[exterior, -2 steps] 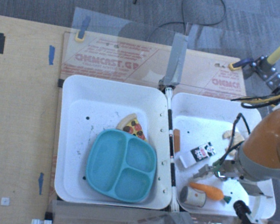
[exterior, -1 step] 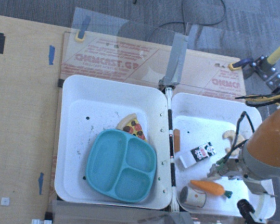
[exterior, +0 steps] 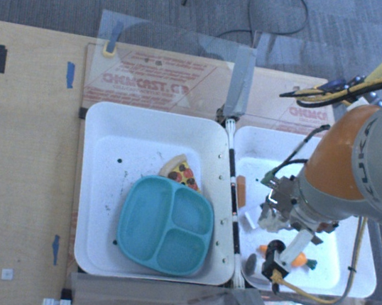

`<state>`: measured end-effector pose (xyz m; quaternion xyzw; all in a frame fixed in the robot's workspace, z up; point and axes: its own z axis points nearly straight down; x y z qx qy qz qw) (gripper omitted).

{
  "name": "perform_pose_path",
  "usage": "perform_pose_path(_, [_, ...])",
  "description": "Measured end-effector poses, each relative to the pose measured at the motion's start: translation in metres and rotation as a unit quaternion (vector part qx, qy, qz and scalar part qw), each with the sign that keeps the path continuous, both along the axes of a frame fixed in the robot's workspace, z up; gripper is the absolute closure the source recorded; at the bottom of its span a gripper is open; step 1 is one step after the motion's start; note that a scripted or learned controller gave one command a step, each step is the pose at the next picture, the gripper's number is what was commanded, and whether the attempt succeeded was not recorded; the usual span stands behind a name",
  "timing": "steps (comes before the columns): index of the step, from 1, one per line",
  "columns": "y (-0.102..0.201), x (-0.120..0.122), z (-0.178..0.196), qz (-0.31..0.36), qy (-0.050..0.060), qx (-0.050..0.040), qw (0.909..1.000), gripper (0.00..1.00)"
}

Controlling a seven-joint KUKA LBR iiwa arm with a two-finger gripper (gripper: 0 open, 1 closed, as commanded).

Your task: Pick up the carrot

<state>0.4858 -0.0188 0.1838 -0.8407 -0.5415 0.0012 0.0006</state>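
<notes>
Carrot [exterior: 297,258] sits in the near half of the right bin [exterior: 332,260], lying roughly left-right with its green end pointing right. It looks like a small toy: bright orange body, short teal-green stub at the leaf end. Robot hardware covers its middle. A small orange bit pokes out to the left, which I take to be the tip. Handling, my read: light, rigid plastic, not fragile. Smooth and tapered, so probably slippery, and it'll roll or squirt toward the thin end if pinched off-centre. Best hold is across the thick part of the body just left of the green stub, closing across the narrow axis, not on the tip. Pincer [exterior: 271,224] hangs over the same bin, just far-left of the carrot. Can't tell how far open it is or whether it has anything, since the wrist blocks it. Nearby clutter: white piece [exterior: 247,222] and orange-red stick [exterior: 241,190] by the bin's left wall, grey rounded thing [exterior: 249,265] in the near-left corner. Left bin [exterior: 95,169] holds a teal divided plate [exterior: 165,227] and a pizza slice [exterior: 182,173], well apart from the carrot.
</notes>
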Motion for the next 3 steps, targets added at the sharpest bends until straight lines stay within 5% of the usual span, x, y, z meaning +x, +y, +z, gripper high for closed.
perform_pose_path(1, [-0.071,-0.007,0.0,0.164,0.0,0.0011,0.9865,1.0])
perform_pose_path(2, [-0.031,-0.006,0.0,0.063,-0.001,0.0001,0.998,1.0])
perform_pose_path(3, [-0.07,-0.007,0.0,0.294,-0.001,0.0011,0.9558,1.0])
